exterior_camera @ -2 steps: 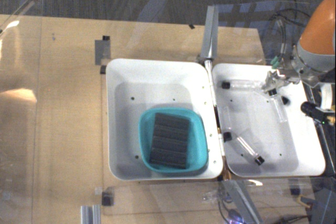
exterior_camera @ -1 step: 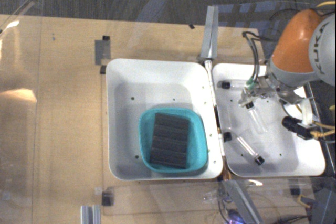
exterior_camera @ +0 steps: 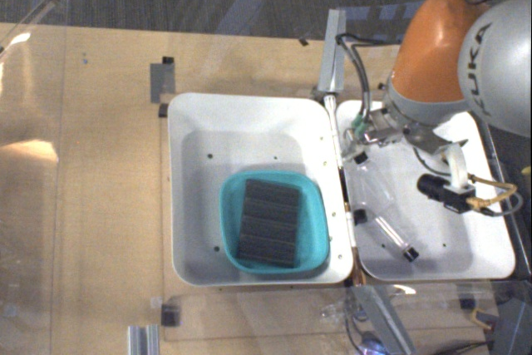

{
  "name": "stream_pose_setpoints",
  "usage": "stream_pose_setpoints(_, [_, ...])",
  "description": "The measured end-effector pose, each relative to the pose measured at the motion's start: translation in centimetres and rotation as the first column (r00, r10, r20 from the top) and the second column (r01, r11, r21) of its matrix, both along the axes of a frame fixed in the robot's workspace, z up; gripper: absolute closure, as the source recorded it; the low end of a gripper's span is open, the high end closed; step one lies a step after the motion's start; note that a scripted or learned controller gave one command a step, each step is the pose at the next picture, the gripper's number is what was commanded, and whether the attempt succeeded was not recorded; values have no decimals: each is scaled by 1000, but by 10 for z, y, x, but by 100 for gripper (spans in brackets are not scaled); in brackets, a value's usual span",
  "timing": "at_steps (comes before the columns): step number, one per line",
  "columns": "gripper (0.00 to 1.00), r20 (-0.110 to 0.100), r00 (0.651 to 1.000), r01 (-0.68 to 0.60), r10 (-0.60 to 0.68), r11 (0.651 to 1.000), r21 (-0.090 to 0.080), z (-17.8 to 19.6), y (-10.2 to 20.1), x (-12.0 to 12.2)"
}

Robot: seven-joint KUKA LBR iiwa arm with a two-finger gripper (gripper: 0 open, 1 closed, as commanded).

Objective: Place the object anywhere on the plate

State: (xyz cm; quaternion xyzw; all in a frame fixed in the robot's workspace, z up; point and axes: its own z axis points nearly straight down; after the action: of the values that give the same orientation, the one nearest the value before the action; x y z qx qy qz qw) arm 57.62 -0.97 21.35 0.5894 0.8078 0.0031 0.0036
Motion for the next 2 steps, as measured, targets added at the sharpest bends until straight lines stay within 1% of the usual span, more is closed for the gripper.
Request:
stream_pose_setpoints(1, [100,-2,963,-270,270,963,-1,-28,73,-39])
stream_pose_setpoints(2, [0,-3,963,-269,269,963,-1,-28,73,-39])
